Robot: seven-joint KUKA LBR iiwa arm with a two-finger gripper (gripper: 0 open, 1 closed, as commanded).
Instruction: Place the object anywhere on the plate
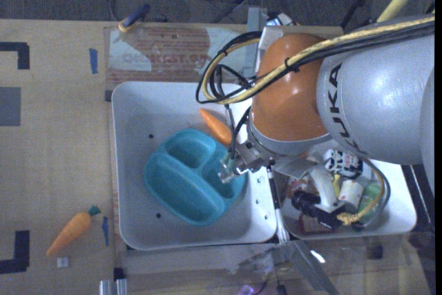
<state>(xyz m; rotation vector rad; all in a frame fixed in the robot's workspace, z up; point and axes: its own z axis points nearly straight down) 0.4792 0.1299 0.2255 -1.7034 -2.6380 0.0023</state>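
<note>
wooden bench [55, 114] carries two white bins. grey arm [373, 100] with orange band reaches over the left bin [131, 148], which contains a teal divided plate [183, 179]. gripper [231, 168] sits over the plate's right edge; its open or closed state cannot be determined. orange object [215, 125] lies just beyond the plate, partly under the wrist.

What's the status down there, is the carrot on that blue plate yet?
Gripper over blue plate's right edge. Orange carrot beside plate in left bin, not on it. Second carrot outside on bench. Nothing blocking.
</note>
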